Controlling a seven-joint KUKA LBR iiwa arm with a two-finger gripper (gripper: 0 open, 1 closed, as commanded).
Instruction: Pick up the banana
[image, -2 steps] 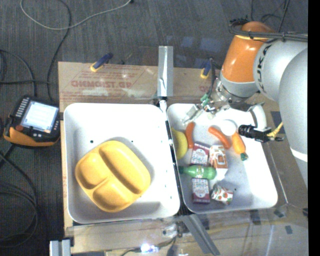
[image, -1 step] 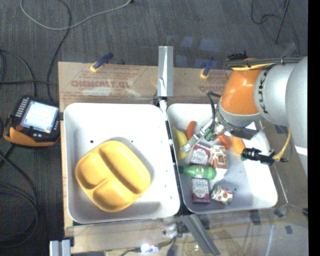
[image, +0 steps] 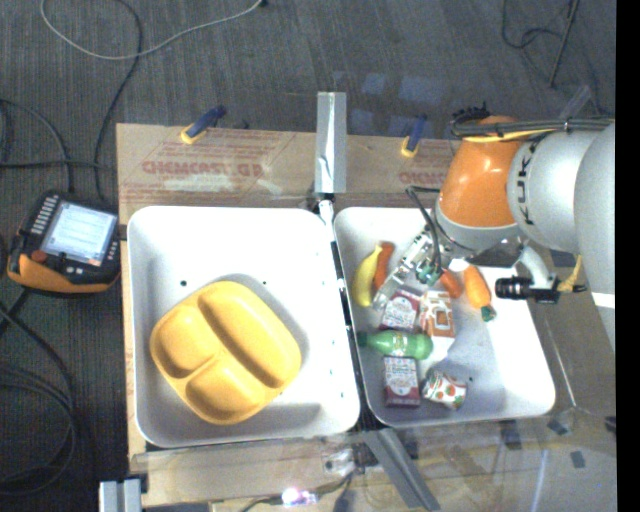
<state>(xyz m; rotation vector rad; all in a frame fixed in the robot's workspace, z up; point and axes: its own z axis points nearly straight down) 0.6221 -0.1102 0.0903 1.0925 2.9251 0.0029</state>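
Note:
The yellow banana (image: 366, 277) lies in the right bin (image: 520, 400), close to its left wall, with a red-orange piece (image: 385, 258) against its right side. My gripper (image: 413, 262) hangs over the upper middle of that bin, just right of the banana. It is low among the items and partly hidden under the orange wrist band (image: 480, 185). Nothing visibly hangs from it.
In the right bin lie a carrot (image: 477, 287), a green pear-like piece (image: 400, 344) and several small cartons (image: 401, 380). The left bin (image: 160, 240) holds a yellow divided plate (image: 226, 350). A teach pendant (image: 68, 243) rests left of the bench.

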